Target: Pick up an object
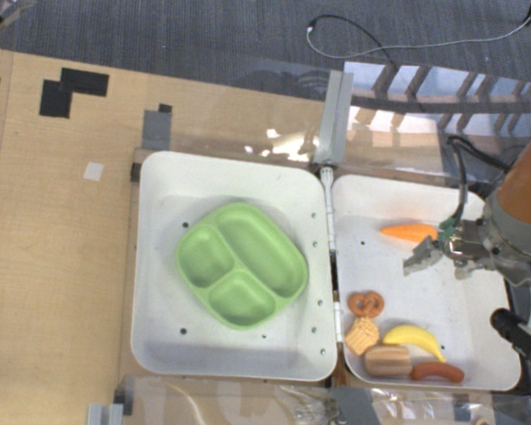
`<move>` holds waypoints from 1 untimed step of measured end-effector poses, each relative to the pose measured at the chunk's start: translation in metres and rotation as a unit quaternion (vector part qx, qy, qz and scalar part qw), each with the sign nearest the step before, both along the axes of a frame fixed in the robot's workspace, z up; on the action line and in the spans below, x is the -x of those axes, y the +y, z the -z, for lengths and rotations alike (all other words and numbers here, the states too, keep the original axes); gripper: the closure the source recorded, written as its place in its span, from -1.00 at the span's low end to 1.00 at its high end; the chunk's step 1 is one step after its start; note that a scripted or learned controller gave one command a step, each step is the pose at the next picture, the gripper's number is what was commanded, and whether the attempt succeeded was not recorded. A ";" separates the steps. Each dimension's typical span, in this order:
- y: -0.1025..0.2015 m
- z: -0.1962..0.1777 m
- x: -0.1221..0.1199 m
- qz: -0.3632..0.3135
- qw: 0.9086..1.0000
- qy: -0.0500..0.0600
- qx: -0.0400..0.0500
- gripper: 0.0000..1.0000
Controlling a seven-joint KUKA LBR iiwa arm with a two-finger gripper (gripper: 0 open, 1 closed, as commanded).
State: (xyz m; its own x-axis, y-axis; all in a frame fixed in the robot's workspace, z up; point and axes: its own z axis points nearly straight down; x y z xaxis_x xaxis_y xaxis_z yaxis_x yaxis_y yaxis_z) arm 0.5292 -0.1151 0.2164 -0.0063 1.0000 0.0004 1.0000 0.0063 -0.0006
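From my remote station I see the claw [442, 257] over the right bin [492, 214], reaching in from the right on the grey arm [530, 211] with its orange band. Its fingers [421, 261] are spread apart, with nothing between them. One finger points down-left over bare bin floor; the other sits nearer the wrist. The carrot [409, 232] lies just beside the claw on its upper left, close to the fingertips, but I cannot tell if they touch.

Along the near edge of the right bin lie a pretzel [365, 304], a waffle-like piece [361, 337], a banana [412, 339], a brown bread roll [388, 361] and a red sausage [437, 372], clustered together and well apart from the claw.

The left bin [164, 187] holds a green divided plate [241, 265], lying flat on the bin floor. Both bins sit on the wooden bench [44, 259].
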 end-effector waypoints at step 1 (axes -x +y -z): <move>-0.024 0.055 -0.066 -0.029 1.000 -0.001 0.000 -1.00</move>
